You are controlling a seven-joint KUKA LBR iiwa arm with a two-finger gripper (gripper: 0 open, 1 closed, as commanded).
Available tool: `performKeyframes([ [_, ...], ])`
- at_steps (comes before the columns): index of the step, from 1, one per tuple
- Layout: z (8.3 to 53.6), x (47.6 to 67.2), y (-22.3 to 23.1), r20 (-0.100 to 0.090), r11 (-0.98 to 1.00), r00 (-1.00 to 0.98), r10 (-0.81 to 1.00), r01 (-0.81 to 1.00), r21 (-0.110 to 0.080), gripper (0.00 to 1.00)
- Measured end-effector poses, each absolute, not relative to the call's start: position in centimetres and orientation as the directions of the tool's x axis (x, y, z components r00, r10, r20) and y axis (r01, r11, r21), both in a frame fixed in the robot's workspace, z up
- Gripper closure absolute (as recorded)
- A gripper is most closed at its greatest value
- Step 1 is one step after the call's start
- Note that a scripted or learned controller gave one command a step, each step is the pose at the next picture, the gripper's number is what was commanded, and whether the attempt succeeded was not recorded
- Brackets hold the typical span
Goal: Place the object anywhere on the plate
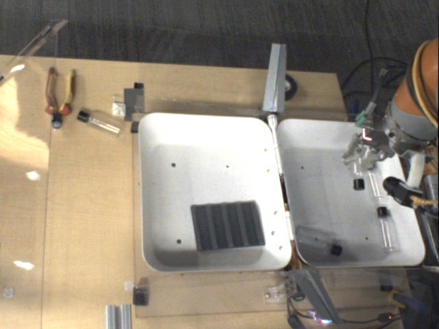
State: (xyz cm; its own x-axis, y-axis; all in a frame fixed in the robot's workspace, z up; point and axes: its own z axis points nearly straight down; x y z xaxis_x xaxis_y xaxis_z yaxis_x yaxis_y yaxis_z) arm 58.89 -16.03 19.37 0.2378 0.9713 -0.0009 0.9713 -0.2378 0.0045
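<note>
Dark carpet is lying behind a pale wooden worktop (82,204) that is carrying two shallow white bins side by side, probably so that things can be moved from one to the other. The tool (365,153) is hanging over the far right part of the right bin (309,142), at the end of the grey and orange arm (424,91) reaching in from the side. Whether the tool is set wide or narrow I cannot tell, since its metal parts are blurring together; nothing is plainly sitting in its grip.

Just below the tool in the view, a thin pale rod (387,232) with small dark pieces near it is lying on the bin floor; I cannot tell what it belongs to. Further down and left of the tool, a small dark object (335,249) is resting near the bin's front wall, apart from the tool. I am taking it for the thing to be moved.

Well to the left of the tool, across the wall where the bins meet, the dark ribbed plate (227,225) is lying flat in the front part of the left bin (171,142), untouched and waiting as the target, so the task is looking hardly begun.

Far left of the tool, out of play on the worktop, red-handled pliers (60,93) and a small vial (101,122) are lying.
</note>
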Motion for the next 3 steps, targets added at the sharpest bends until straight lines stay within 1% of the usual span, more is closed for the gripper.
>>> performKeyframes([
  [1, 23.9, 61.6, -5.6, 0.002, -0.357, 0.357, 0.934, 0.934, 0.004, 1.0],
  [2, 18.3, 64.4, 1.7, 0.0, -0.462, 0.462, 0.887, 0.887, 0.0, 1.0],
  [3, 18.5, 65.5, 10.5, 0.001, -0.486, 0.486, 0.874, 0.874, 0.001, 1.0],
])
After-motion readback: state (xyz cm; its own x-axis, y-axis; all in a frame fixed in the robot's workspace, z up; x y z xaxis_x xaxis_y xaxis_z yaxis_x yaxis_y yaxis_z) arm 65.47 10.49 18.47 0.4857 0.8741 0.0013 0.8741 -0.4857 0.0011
